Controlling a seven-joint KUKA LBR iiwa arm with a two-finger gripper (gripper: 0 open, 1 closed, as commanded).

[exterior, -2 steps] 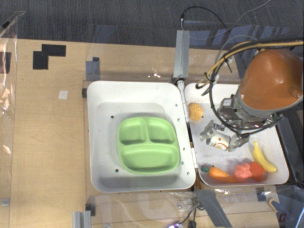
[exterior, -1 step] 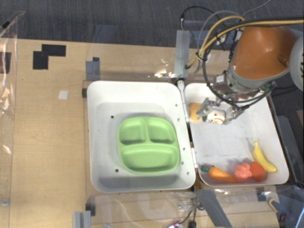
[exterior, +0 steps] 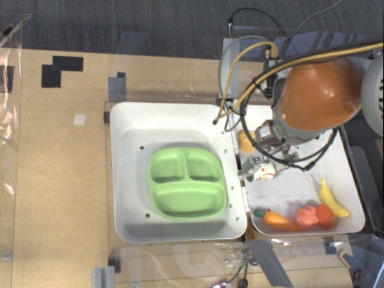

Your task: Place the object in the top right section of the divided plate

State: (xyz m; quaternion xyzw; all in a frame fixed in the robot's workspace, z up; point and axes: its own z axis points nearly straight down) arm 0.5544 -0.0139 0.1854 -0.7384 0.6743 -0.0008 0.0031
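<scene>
Divided plate (exterior: 188,182): green, in left bin (exterior: 129,161), all three sections bare.
Tool (exterior: 257,168): low over the near-left part of right bin (exterior: 354,203), beside the dividing wall; finger state cannot be told.
Object: small white-and-orange item (exterior: 264,173) just beside the tool, on the bin floor.
Other contents: banana (exterior: 333,200), carrot (exterior: 277,219), red items (exterior: 315,216) along the near edge.
Surface (exterior: 60,179): pale wood.

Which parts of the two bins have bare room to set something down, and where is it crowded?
Free: all three sections of the green divided plate, and the left bin floor around it. Crowded: the right bin, with the gripper above and carrot, banana and red pieces along its lower edge.
</scene>
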